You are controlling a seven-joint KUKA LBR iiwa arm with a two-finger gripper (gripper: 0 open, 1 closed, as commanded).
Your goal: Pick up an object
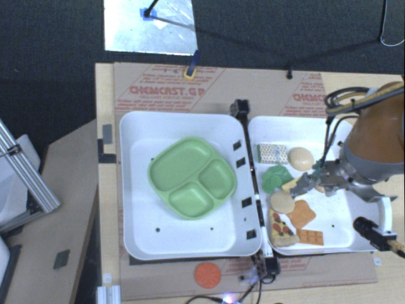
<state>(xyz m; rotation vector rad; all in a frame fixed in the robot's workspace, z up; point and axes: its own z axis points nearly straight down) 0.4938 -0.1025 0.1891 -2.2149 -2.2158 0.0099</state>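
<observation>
Jaws [302, 185] by green leafy toy [276, 177], rt bin.

Fixed overhead camera, slanted downward, both white bins [136, 189] in frame

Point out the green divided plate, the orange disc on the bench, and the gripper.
Green divided plate [192, 177], camera view, on the ridge where its compartments meet.
Orange disc [207, 273], camera view, on its centre.
Gripper [302, 186], camera view, at its fingertips.
</observation>
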